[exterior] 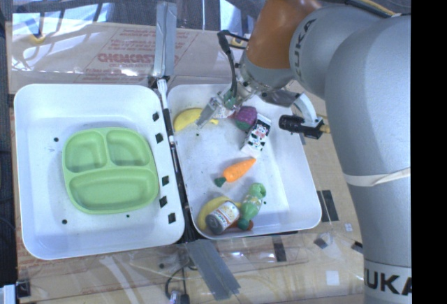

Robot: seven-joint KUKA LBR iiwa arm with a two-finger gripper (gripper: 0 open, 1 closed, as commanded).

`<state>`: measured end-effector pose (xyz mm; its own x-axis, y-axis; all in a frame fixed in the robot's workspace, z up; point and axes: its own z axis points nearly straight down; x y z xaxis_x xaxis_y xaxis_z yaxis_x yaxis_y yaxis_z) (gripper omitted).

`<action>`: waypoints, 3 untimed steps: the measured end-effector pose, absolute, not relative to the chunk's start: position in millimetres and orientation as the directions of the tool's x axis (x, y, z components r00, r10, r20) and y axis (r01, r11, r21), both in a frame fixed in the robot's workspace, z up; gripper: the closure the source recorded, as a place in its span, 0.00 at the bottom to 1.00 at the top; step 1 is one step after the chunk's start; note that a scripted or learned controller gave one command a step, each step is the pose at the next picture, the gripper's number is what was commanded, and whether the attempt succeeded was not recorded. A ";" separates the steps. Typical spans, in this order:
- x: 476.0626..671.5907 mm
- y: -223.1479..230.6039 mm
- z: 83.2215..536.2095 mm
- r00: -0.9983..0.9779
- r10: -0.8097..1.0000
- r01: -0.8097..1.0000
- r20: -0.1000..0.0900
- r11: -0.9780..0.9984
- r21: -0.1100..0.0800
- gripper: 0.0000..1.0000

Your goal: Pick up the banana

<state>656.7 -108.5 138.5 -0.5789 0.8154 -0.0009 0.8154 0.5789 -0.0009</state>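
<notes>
1. The gripper (211,111) hangs low over the upper left part of the right bin (297,187), its fingers pointing down and to the left toward the banana (185,119).
2. Whether its fingers are apart or together cannot be told from this angle, and nothing can be made out between them.
3. The banana lies in the right bin's upper left corner, just beside the wall that meets the left bin (35,177); the tip of the gripper is at or just beside the banana's right end, and contact cannot be judged.
4. A purple item (245,115) sits just right of the gripper, with a small white carton with dark spots (257,135) touching or just beside it on its lower right.
5. Near the middle of the right bin lies a toy carrot (237,170), tilted.
6. At the bin's lower edge are a small jar with a dark lid (222,216), a yellow piece (207,209) behind it, and a green bottle-shaped item (252,202) just beside the jar.
7. The left bin holds a green divided plate (109,170) with three compartments.
8. Both bins rest side by side on the desk (105,51).
</notes>
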 end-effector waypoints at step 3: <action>652.9 -95.4 94.4 -0.798 0.603 0.603 -0.002 0.798 -0.001 0.00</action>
<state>652.9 -95.4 94.4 -0.7975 0.6033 -0.0018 0.6033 0.7975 -0.0006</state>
